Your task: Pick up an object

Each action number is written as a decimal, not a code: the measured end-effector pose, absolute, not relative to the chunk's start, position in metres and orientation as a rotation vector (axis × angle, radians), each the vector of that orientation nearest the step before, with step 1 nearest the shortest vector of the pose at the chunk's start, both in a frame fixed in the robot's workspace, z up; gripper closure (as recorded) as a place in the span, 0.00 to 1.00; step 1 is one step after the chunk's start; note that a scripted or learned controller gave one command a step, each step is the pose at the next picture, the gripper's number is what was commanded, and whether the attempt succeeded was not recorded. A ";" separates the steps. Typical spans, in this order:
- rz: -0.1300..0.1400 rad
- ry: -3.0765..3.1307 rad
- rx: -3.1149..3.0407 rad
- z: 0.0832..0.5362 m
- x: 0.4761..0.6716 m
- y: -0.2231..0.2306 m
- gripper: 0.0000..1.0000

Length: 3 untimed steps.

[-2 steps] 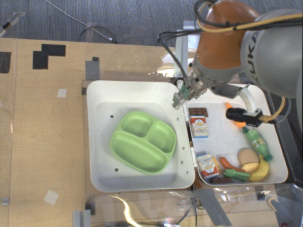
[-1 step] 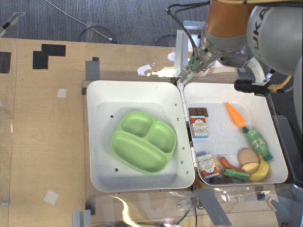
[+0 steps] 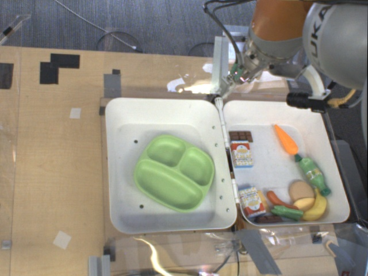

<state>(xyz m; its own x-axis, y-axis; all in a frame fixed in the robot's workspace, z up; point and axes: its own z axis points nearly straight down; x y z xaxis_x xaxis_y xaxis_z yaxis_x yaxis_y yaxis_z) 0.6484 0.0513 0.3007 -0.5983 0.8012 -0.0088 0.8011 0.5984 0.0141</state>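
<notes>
The jaws (image 3: 225, 86) hang above the far end of the seam between the two bins, gripping nothing visible; whether they are spread or pressed together cannot be told. In the right bin (image 3: 339, 171) lie a chocolate bar (image 3: 241, 136), a small carton (image 3: 242, 154), a carrot (image 3: 286, 140), a green bottle (image 3: 312, 174), a second carton (image 3: 252, 200), a banana (image 3: 318, 206) and a brown roll (image 3: 301, 191). The left bin (image 3: 121, 154) holds a green divided plate (image 3: 174, 172). Both bins rest on the worktop (image 3: 52, 171).
</notes>
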 end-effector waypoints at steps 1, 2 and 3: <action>0.019 2.793 1.391 0.314 0.650 0.052 1.00; 0.016 2.726 1.535 0.408 0.657 0.075 1.00; 0.001 2.671 1.656 0.332 0.668 0.150 1.00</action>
